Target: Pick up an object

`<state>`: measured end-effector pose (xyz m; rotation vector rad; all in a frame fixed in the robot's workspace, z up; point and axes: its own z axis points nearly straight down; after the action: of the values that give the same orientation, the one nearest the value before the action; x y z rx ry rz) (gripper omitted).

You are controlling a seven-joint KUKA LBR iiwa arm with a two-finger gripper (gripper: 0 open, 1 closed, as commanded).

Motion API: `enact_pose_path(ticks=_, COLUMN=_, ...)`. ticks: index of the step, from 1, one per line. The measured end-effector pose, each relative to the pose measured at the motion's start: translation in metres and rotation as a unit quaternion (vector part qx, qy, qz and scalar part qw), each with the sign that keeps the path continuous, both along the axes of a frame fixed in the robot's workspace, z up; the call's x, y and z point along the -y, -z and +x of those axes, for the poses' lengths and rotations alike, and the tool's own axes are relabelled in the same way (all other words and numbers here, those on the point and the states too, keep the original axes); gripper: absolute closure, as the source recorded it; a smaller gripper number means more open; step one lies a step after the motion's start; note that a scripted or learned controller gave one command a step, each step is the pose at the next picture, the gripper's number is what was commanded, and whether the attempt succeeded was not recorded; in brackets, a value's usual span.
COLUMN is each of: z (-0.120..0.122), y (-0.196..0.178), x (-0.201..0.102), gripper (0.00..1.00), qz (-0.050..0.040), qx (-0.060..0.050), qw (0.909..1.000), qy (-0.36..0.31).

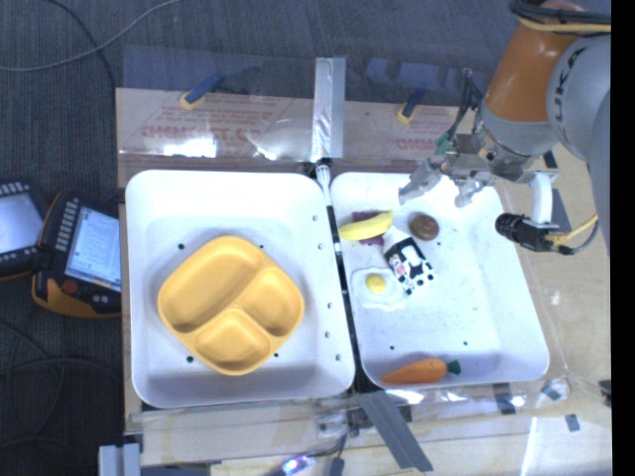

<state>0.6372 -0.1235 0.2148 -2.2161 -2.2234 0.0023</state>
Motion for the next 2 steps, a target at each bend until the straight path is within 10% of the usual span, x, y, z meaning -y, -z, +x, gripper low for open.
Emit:
enact_pose_path(ticks=1, z=0.001, y=0.108, x=-0.002, gripper=0.0, qz=-0.0003, qx=0.001, qw=1.0, qy=-0.007)
enact_pose_path(ticks=2, z=-0.049, y=0.124, x=-0.011, gripper=0.0, qz=-0.0021, qx=0.007, qw=0.9999, qy=-0.011)
